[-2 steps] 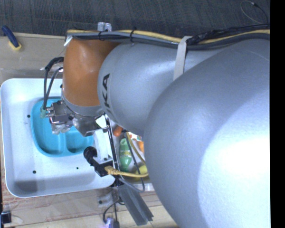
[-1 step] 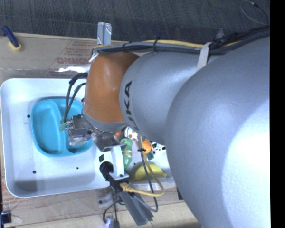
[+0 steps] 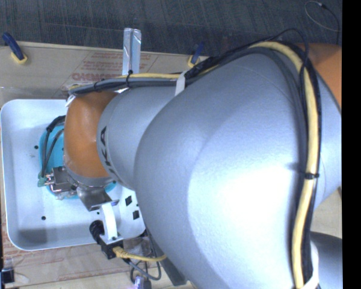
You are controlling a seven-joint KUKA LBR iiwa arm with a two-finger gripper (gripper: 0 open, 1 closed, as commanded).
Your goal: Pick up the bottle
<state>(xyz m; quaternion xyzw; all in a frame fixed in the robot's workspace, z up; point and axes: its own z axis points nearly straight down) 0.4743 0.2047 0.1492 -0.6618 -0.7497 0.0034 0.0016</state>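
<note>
While bent low over bin, arm point(image 3: 228, 161): grey, reaches in from right, bulks across most of view, covers right side of bench.
Band point(image 3: 84, 137): orange, rings wrist above middle of bin, just right of blue thing.
Gripper point(image 3: 59, 182): metal base peeks out below band, close over bin floor; claw apart or together, cannot tell from this angle.
Bottle: cannot be picked out with certainty; whether blue thing is it, cannot tell.
Blue thing point(image 3: 51, 140): light blue, curved edge shows left of band, lies in bin, mostly hidden beneath wrist, touching or just beside gripper's metal base.
Bin point(image 3: 18, 173): white, shallow, at left of bench; bare floor shows along left and near sides, shaded in near-left corner.
Specks point(image 3: 43, 217): few small dark dots on bin floor, left of gripper.
Cable point(image 3: 307, 131): yellow, paired with black one, runs along arm's upper side and on past bin's far rim.
Board point(image 3: 102, 65): brown, red print, lies behind bin's far rim.
Clamps point(image 3: 13, 47): blue, one at board's far-left corner, another further right by arm's edge.
Strip point(image 3: 132, 47): silvery, upright, at board's far edge.
Carpet point(image 3: 168, 11): dark, beyond bench.
</note>
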